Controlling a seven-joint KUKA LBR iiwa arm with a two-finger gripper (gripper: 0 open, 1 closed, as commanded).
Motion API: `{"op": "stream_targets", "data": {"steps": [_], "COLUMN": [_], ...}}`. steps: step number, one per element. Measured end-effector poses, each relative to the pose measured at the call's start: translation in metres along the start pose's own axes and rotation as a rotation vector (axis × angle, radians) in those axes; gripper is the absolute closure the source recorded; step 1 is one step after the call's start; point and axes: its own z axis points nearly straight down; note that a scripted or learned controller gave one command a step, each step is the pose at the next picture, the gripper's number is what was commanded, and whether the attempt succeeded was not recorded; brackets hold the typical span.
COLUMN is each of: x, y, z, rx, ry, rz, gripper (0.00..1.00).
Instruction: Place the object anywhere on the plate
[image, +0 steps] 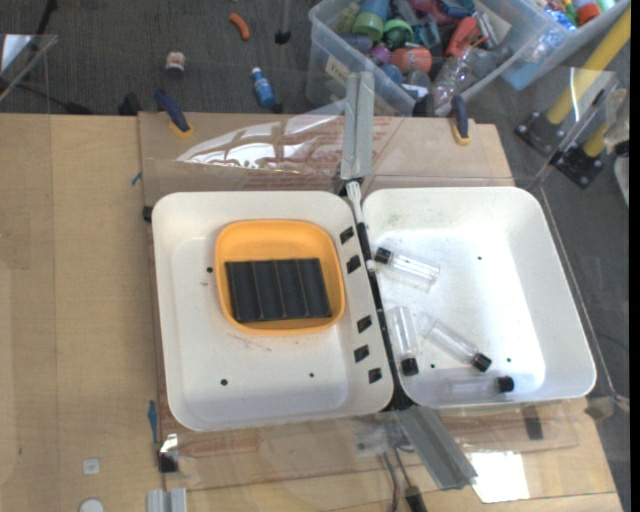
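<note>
Nearest the desk's (60, 300) front edge, in the right bin (520, 250), four clear vials with black caps lie flat: one along the front wall (480, 383), two just behind it (455, 347) (403, 337), one further back (405, 265), each with gaps around it for reaching. Beyond the divider, in the left bin (180, 300), the orange plate (280, 238) sits near the middle under a dark ribbed block (277, 290), leaving only its rim bare for a landing. Of my pincer's spread I cannot tell anything.
</note>
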Motion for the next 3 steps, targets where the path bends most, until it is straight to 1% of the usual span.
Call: {"op": "stream_targets", "data": {"steps": [1, 3], "x": [0.0, -0.011], "y": [0.0, 0.005], "z": [0.001, 0.001], "rx": [-0.002, -0.004], "ry": [-0.001, -0.003], "rz": [-0.428, -0.993], "gripper": [1.0, 1.0]}}
